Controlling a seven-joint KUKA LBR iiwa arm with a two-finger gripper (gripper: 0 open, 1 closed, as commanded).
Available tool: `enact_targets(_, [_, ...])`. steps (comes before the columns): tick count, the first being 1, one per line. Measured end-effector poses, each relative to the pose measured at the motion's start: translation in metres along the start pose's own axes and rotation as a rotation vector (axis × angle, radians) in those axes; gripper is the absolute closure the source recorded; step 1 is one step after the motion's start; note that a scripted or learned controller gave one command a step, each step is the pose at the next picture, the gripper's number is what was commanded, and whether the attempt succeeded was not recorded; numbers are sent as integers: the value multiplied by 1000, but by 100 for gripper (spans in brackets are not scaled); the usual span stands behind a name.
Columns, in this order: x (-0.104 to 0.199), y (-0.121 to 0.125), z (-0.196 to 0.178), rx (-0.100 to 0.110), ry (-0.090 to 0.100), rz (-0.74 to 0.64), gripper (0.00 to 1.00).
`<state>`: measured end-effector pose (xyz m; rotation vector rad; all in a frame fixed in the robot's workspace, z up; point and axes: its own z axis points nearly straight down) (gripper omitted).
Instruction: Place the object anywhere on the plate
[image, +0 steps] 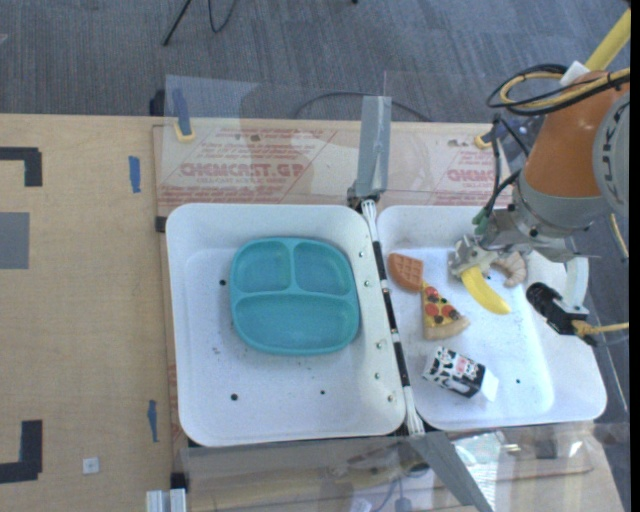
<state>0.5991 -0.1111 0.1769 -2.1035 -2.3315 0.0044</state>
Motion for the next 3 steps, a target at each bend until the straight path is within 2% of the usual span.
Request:
enact_targets(1, [66, 26, -6, -4, 0, -207, 100])
enact_targets(2, [148, 37, -7, -3, 0, -535, 100])
enact_targets(3, [148, 37, -7, -3, 0, -534, 0])
